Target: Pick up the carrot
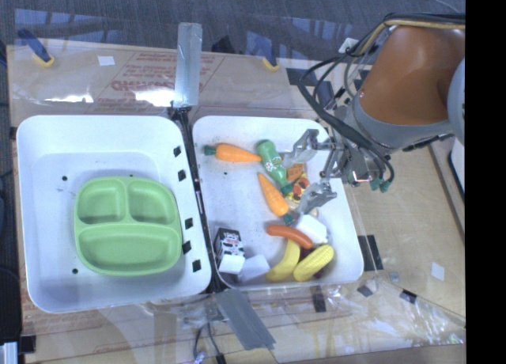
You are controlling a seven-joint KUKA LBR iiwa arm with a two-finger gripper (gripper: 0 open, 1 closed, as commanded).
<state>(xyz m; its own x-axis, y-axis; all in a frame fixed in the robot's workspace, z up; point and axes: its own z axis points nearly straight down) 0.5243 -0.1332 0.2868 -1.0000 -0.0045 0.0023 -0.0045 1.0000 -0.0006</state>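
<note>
Nearest, along the front wall of the right bin (pixel 348 228), a crowded row is seen: a small black-and-white box (pixel 229 245), a banana (pixel 285 263), a corn cob (pixel 314 262) and a red sausage-like piece (pixel 289 235) with a white block (pixel 313 229) just beside it.

Above that row the gripper (pixel 312 167) is spread wide, one finger near 12 o'clock and the other near 6 o'clock of the gap; nothing is clamped between them. A small red-and-orange item (pixel 297 180) lies under that gap, though contact cannot be judged.

Two orange carrots are visible. One carrot (pixel 273 194) lies slanted at about 8 o'clock from the gripper, close to the lower finger. The second carrot (pixel 233 153) lies toward 10 o'clock, near the bin's far-left corner, with a green bottle (pixel 272 161) between it and the gripper.

Bare floor is left along the bin's left wall. Well apart, in the left bin (pixel 32 220), a green divided tray (pixel 126 225) is set.
</note>
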